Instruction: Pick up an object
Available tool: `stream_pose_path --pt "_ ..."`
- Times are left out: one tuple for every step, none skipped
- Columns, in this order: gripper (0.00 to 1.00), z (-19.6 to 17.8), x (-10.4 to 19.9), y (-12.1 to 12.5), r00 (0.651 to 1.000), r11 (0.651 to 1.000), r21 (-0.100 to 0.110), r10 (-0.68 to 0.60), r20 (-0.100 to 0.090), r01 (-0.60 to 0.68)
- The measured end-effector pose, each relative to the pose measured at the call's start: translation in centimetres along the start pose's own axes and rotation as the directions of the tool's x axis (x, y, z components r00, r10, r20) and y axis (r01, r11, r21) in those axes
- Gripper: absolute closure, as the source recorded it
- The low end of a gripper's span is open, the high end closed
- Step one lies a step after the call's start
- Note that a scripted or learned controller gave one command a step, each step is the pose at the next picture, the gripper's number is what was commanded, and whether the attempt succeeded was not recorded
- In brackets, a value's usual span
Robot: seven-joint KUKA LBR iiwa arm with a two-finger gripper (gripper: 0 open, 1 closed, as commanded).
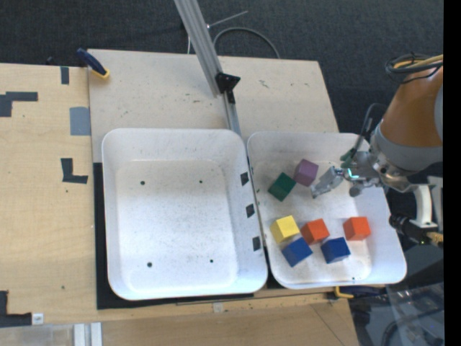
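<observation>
Nothing picked yet. Grey two-finger hand (325, 184) hovers low in right white bin (389, 265), fingers apparently apart and holding nothing, just beside small purple cube (307, 171) near the bin's far edge; grasp and lift remain.

Left bin (119, 150) offers open floor; seven blocks crowd the right bin (389, 269), gaps seemingly narrow

Blocks – purple (307, 171), green (282, 187), yellow (285, 228), two orange (315, 231) (356, 228), two blue (296, 251) (335, 249). Bins white (173, 146) – faint dark specks. Arm (414, 117) orange and grey.
</observation>
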State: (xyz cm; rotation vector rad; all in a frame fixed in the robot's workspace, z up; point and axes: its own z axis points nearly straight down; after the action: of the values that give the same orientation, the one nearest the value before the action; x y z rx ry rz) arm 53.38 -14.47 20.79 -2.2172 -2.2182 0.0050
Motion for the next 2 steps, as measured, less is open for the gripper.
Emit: stream_pose_path --pt "0.00 -0.2 0.0 0.1 1.000 1.000 -0.004 -0.002 0.001 0.002" --pt "0.00 6.1 -0.4 0.2 1.000 1.000 0.002 0.000 0.001 0.000"
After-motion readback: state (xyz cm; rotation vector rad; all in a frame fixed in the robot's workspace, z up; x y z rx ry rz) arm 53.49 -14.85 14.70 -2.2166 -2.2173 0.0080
